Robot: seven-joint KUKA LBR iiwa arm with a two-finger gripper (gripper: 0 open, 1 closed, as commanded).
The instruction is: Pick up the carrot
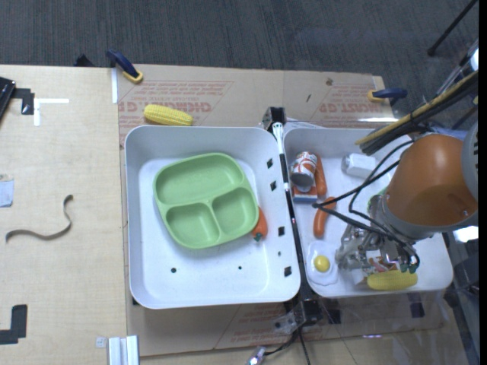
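The carrot (pixel 261 225) lies in the left bin (pixel 144 272), wedged against the lower right edge of the green tray (pixel 205 200), with only a short orange length showing and a bit of green at its lower end. That is my best reading; two more slim orange pieces, one at (pixel 320 175) and one at (pixel 319 220), lie in the right bin (pixel 434 280) beside a can (pixel 303 169), and either could be a carrot too.

The arm's gripper (pixel 364 253) hangs low over the right bin, near a fried egg (pixel 322 264) and a yellow corn cob (pixel 392 280). Cables and the wrist body cover it, so I cannot tell how the jaws stand, and nothing is seen held.

It looks like a toy carrot: light, stiff, smooth plastic, likely to slip or roll out of a pinch. Take hold across the middle of its thick part, with the jaws square to its length. The tray rim sits tight against one side, so a finger on that side has little room and may nudge the tray.

A second corn cob (pixel 168 115) lies on the counter beyond the bins.
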